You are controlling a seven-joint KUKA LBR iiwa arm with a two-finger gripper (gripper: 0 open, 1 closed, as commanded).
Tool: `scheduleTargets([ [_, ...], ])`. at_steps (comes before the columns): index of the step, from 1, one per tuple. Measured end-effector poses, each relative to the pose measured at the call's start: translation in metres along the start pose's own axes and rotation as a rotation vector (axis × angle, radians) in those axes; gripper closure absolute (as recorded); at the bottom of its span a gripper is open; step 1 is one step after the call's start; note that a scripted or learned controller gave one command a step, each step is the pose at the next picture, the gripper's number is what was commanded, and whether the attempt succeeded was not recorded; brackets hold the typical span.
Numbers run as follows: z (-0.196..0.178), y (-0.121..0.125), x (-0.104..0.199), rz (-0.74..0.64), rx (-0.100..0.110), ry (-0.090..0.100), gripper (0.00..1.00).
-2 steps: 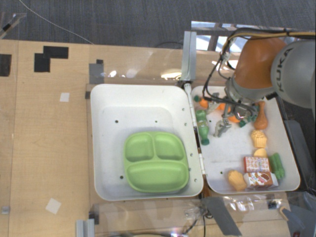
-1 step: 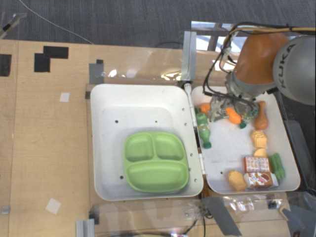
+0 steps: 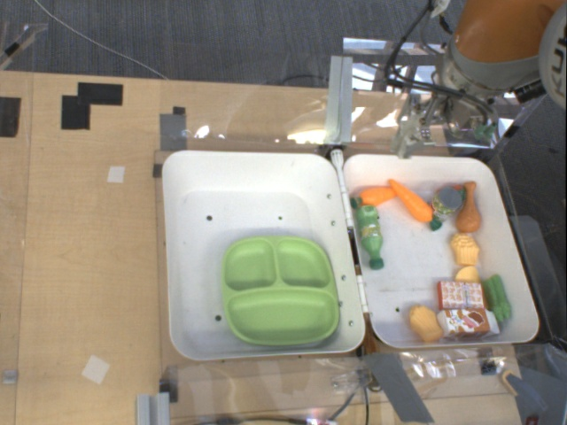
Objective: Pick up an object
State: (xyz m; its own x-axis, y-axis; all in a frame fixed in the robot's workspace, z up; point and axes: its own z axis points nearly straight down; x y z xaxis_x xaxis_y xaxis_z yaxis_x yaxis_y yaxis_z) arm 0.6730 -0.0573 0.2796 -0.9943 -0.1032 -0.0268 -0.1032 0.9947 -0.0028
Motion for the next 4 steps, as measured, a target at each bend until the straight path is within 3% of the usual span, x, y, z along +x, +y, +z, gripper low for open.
scheduleTargets([
  [1,-0.070,-0.013,0.002,0.015,0.000,0.007,1.00],
  [2,-0.120,-0.052,0.006,0.003,0.001,0.010,1.00],
  [3,-0.045,0.020,0.045,0.148,-0.003,0.020,1.00],
  [4,-0.086,-0.007,0.004,0.250,0.001,0.013,1.00],
])
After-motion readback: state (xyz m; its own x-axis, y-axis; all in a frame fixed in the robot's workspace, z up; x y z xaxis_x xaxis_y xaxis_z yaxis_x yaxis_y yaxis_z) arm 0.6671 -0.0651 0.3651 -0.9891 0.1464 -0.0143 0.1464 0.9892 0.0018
